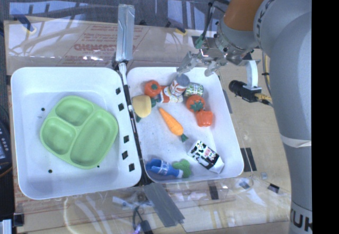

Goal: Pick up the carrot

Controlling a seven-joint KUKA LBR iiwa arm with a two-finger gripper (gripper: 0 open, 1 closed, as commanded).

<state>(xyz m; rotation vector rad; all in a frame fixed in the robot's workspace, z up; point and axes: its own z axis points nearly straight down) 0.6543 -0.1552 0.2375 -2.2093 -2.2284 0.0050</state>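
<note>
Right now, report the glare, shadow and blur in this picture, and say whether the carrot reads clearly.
Camera view: glare streaks the clear sheet behind the bins; soft shadow under the green tray in the left bin; the carrot is sharp and evenly lit in the right bin; the gripper at the far rim looks slightly soft, fingers hard to read.

Carrot (172, 122) seemingly clear above — tomatoes (199, 110) crowd its right.

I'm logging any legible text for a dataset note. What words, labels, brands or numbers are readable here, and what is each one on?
"KU": grey arm, bottom right, cut off by the frame edge.
Red print on the clear sheet behind the bins: too blurred to read.
Black-and-white carton: markings unreadable.
Small can: label too small to read.
</note>
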